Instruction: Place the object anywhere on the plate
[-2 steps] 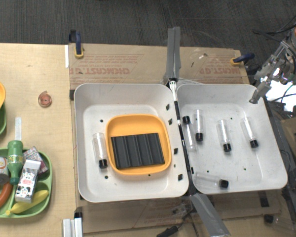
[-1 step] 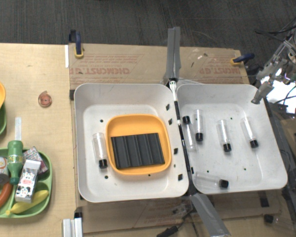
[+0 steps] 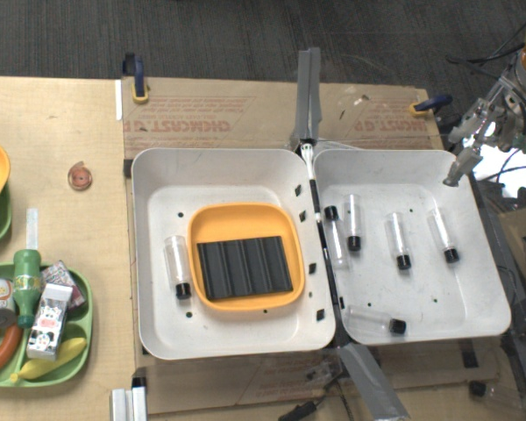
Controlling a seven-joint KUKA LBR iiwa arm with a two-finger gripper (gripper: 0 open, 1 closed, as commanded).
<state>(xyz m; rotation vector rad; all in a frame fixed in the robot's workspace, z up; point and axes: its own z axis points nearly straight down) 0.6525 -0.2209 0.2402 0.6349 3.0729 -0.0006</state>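
1. Nearest the camera, in the right bin (image 3: 438, 310), one clear tube with a dark cap (image 3: 377, 322) lies on its side close to the near wall, well apart from the plate.
2. A little farther back, in the left bin (image 3: 158, 323), the orange plate (image 3: 245, 214) carries a black ridged insert (image 3: 245, 267) and nothing else. A single capped tube (image 3: 176, 267) lies just beside the plate's left rim, on the bin floor rather than on the plate.
3. Farther still, across the middle of the right bin, four more tubes lie roughly side by side: the divider-side tube (image 3: 335, 235), the second tube (image 3: 351, 223), the third tube (image 3: 398, 240) and the outermost tube (image 3: 442, 235). All rest on the bin floor.
4. At the far right corner of that bin the gripper (image 3: 456, 172) hangs above the rim, carrying nothing that can be seen. Whether it is spread or pressed together cannot be told at this size.
5. Judgement: the placing is not yet done and no tube is in hand. Choosing a tube, grasping it, carrying it across the divider and setting it on the plate all seem left to do
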